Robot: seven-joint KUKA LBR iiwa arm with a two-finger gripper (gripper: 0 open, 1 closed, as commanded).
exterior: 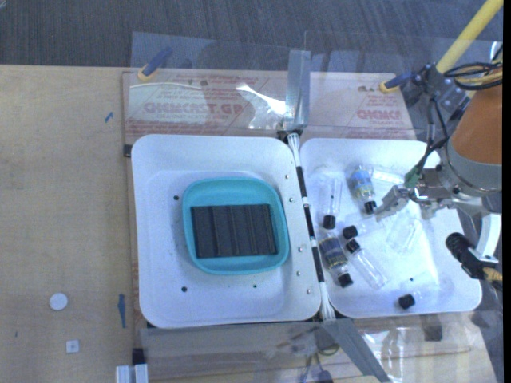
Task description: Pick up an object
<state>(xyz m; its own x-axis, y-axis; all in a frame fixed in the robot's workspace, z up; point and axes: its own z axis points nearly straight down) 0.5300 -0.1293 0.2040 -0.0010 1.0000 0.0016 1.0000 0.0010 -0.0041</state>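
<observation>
The right bin point(455, 298) holds several small clear vials with black caps. One vial with a blue label point(361, 182) lies near the bin's back, and a darker vial point(332, 251) lies by the left wall. A loose black cap point(406, 301) sits near the front. A clear vial point(399, 234) lies in the middle. My gripper point(393, 201) hangs low over the right bin's middle, just right of a black-capped vial point(370, 207) and above the clear vial. Nothing is seen held in it.
The left bin point(152, 294) holds a teal tray point(192, 214) with a dark ribbed insert. The grey arm with its orange band point(483, 130) and cables covers the right bin's right side. A metal divider point(298, 94) stands behind the bins.
</observation>
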